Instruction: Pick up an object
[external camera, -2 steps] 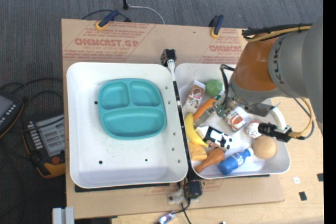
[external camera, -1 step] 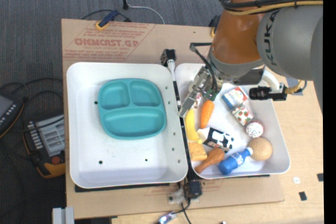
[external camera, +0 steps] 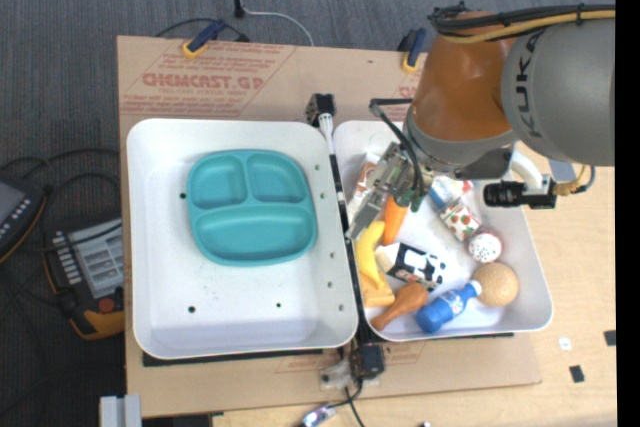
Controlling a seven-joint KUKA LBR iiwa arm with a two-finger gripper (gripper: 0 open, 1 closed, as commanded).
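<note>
My gripper [external camera: 378, 197] hangs low over the upper left part of the right bin [external camera: 535, 300], under the orange-banded wrist. Just beside it lies an orange carrot-like piece [external camera: 398, 216]. Below that are a yellow banana [external camera: 369, 262] along the bin's left wall and a black-and-white patterned block [external camera: 413, 264]. A brown drumstick-shaped toy [external camera: 399, 301], a blue bottle [external camera: 446, 307], a tan ball [external camera: 497, 283], a white ball with red dots [external camera: 484, 246] and a patterned can [external camera: 458, 214] fill the rest. The arm hides the bin's top.
The left bin [external camera: 160, 315] holds a teal divided plate [external camera: 250, 206]. A black clamp [external camera: 321, 106] sits at the top of the wall between the bins. Cardboard lies under both bins, with cables and a pendant at the far left.
</note>
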